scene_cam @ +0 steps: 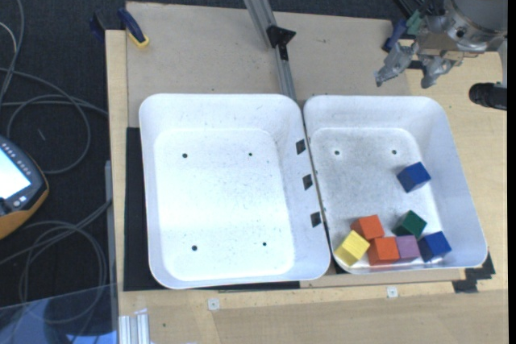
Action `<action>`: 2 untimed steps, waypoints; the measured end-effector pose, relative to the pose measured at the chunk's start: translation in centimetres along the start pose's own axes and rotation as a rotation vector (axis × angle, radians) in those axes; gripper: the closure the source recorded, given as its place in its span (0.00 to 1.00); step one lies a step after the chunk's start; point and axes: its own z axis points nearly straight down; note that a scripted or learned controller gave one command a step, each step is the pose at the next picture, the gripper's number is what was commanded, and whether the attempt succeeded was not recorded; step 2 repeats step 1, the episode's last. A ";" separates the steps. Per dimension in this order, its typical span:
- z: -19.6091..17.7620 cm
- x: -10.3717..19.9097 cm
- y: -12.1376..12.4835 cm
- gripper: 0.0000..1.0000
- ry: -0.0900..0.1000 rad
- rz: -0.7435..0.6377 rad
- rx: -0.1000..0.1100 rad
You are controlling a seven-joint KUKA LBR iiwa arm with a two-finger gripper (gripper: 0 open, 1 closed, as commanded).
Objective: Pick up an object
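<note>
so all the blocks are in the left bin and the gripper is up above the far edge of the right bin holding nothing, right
Not quite: the blocks are in the right bin, not the left bin. The camera view shows a lone blue block and a cluster near the front edge, including a yellow block. The rest stands: the gripper is above the right bin's far edge, holding nothing.

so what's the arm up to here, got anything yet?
Nothing yet. The gripper hangs above the bench just behind the right bin, jaws apart with nothing between them. All the blocks sit in that bin: a blue block alone near the middle right, and a cluster in the near corner of yellow, two orange, green, purple and another blue. The left bin holds no blocks.
</note>
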 end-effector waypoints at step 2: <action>3.9 -4.1 -0.2 0.00 0.000 0.005 0.004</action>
